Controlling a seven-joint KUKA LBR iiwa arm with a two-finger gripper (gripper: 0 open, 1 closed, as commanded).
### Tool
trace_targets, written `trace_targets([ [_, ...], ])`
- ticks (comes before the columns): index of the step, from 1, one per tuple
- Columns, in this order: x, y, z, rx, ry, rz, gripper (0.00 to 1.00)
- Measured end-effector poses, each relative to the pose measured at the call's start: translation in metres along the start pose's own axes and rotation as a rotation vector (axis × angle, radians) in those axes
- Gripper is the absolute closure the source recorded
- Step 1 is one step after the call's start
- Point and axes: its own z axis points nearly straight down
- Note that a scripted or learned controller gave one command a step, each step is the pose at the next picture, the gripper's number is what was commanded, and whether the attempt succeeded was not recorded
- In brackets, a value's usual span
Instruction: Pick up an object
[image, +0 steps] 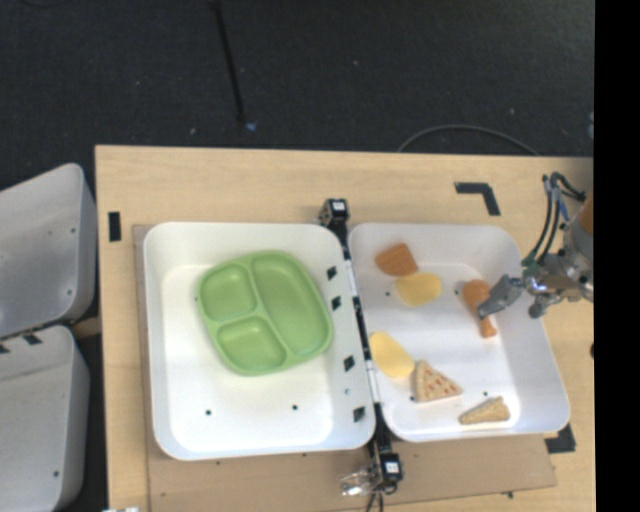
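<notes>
The wooden worktop (240, 185) is carrying two white bins side by side. The left bin (175, 400) is holding a green divided plate (264, 312). The right bin (530, 385) is holding several food pieces: an orange piece (397, 260), a yellow piece (418, 289), a yellow wedge (391, 355), a pizza slice (434, 383) and a tan wedge (485, 410). The hand (508, 296) is reaching in from the right edge, hanging over the right bin, its fingers apparently spread apart, one beside an orange carrot-like piece (479, 304); whether it is touching that piece is unclear.
</notes>
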Motion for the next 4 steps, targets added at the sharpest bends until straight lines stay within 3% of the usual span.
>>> trace_targets([
  [1,0.000,0.003,-0.006,-0.011,-0.003,-0.003,0.00],
  [4,-0.006,0.002,0.121,-0.009,-0.003,0.000,0.00],
])
